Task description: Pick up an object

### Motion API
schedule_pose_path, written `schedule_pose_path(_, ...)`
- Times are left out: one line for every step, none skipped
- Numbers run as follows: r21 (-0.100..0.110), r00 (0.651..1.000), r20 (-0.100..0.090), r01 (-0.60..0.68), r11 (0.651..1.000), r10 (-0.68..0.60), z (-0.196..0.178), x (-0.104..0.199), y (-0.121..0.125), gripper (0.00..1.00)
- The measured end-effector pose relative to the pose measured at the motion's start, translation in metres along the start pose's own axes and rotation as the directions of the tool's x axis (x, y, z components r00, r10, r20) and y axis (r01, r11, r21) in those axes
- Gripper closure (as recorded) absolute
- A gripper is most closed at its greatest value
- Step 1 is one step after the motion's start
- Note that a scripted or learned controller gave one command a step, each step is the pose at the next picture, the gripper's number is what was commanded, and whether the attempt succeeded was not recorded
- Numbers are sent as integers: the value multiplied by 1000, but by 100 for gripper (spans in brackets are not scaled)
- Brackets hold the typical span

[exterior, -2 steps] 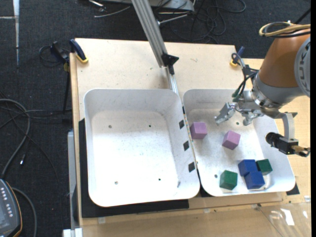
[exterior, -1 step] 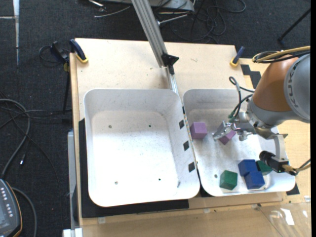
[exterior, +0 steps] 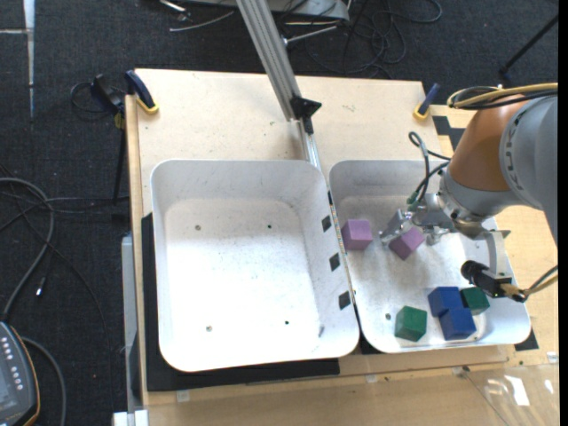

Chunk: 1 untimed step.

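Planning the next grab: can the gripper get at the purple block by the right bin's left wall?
Probably yes. That purple block sits alone with nothing on it, and the gripper is right beside it, over another purple block.

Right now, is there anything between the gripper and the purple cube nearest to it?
Nothing visible stands between them. The gripper is directly over the tilted purple cube in the right bin. The other purple cube lies apart, to its left.
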State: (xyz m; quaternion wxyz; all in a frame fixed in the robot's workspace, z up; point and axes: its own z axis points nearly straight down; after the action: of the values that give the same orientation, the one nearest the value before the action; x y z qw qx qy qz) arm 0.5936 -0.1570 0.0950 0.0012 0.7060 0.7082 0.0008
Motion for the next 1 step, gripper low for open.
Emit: schedule_pose_path(-1,1000,0,-1,1000,1,-11,0,0,100)
